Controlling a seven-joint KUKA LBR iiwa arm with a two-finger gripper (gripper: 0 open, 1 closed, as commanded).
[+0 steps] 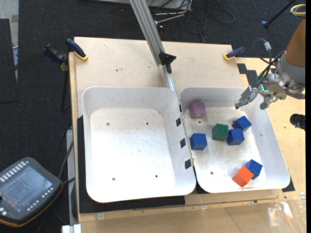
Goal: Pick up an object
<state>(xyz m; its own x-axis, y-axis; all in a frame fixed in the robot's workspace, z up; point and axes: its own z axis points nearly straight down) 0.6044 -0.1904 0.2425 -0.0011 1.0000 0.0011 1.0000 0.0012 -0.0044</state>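
My gripper (254,101) hangs open above the far right corner of the right bin (274,147), with nothing between its fingers. Just below it lie two blue cubes (241,123) (235,136) side by side, touching a green cube (220,132). A pink cube (197,109) sits near the bin's far left corner. Another blue cube (198,141) rests by the left wall. At the near right, an orange cube (243,176) touches a blue cube (253,168).
The left bin (129,140) stands beside the right one. A metal pole (148,25) slants in from the top to the seam between the bins. Blue and yellow clamps (75,50) (233,53) grip the bench's far corners. A handheld pendant (24,191) lies at bottom left.
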